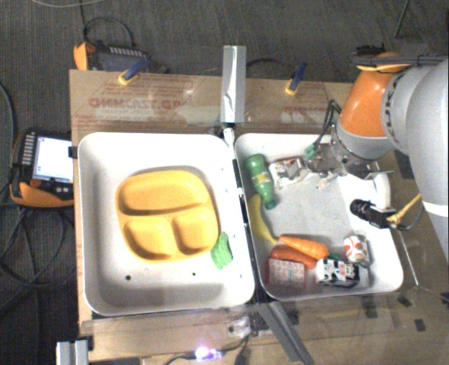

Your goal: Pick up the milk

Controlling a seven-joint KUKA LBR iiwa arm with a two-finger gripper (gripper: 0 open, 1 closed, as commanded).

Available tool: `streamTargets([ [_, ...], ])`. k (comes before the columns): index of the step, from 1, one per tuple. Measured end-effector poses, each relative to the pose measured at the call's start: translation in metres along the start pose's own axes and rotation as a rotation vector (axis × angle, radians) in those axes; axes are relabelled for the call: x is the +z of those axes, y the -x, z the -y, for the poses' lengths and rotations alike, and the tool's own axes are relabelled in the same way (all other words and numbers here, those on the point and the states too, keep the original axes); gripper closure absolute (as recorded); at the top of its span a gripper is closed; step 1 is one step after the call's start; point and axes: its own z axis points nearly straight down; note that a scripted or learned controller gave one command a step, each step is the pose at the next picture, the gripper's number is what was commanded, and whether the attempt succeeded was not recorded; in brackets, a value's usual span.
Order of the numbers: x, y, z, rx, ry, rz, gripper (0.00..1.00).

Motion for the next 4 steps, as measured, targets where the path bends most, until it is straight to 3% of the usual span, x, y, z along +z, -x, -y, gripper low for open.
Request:
streamTargets([
  [1,0.026,0.004,-0.035,-0.103,-0.031,0.008,0.00],
  [2,0.017,0.007,-0.033,-0.102,-0.041,0.014,1.00],
  [3,0.016,0.007,-0.034,-0.103,-0.033,0.018,0.00],
  [4,0.017,-0.003,-0.036,-0.027,-0.034,0.024,0.00],
])
